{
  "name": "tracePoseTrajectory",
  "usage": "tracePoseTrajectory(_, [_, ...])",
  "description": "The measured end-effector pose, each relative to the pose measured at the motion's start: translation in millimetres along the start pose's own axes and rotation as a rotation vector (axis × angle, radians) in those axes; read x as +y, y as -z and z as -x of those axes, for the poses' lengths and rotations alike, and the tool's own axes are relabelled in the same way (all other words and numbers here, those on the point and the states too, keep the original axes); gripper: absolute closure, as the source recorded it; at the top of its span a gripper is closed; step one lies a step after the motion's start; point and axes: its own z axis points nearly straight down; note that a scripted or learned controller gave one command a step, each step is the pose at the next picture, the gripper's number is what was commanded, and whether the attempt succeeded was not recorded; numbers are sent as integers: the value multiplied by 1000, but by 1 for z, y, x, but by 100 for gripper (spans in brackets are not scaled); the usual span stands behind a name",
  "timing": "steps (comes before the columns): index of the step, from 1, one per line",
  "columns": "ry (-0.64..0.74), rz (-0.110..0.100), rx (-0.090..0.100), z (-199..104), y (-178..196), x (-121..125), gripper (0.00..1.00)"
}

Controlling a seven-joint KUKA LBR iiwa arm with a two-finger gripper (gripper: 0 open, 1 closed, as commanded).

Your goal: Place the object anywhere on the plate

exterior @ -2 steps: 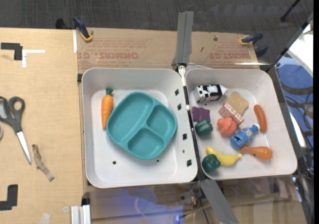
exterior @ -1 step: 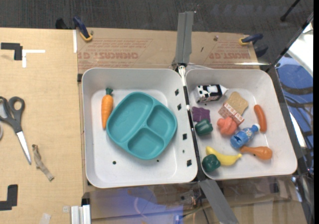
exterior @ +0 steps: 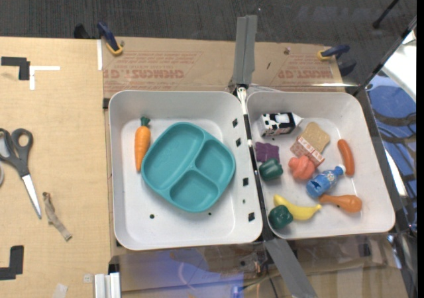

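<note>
A teal plate [exterior: 188, 166] with three compartments lies in the left bin [exterior: 126, 217]. A toy carrot [exterior: 141, 144] lies just left of the plate on the bin floor. The right bin [exterior: 371, 217] holds several toys: a black-and-white cow [exterior: 278, 124], a tan bread slice [exterior: 313, 139], a red sausage [exterior: 346, 157], a purple block [exterior: 267, 151], a green pepper [exterior: 270, 170], an orange-red lump [exterior: 302, 167], a blue bottle [exterior: 324, 182], a yellow banana [exterior: 299, 209], a dark green piece [exterior: 279, 218] and an orange drumstick [exterior: 343, 202].
Scissors [exterior: 20, 157] and a scrap of tape [exterior: 56, 217] lie on the cardboard bench at left. Blue-and-yellow clamps [exterior: 110, 38] [exterior: 332, 53] hold cardboard behind the bins. A grey post [exterior: 244, 51] stands at the back between the bins.
</note>
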Motion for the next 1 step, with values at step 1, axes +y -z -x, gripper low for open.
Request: tracePoseTrajectory(1, [712,2,-2,6,0,1,100])
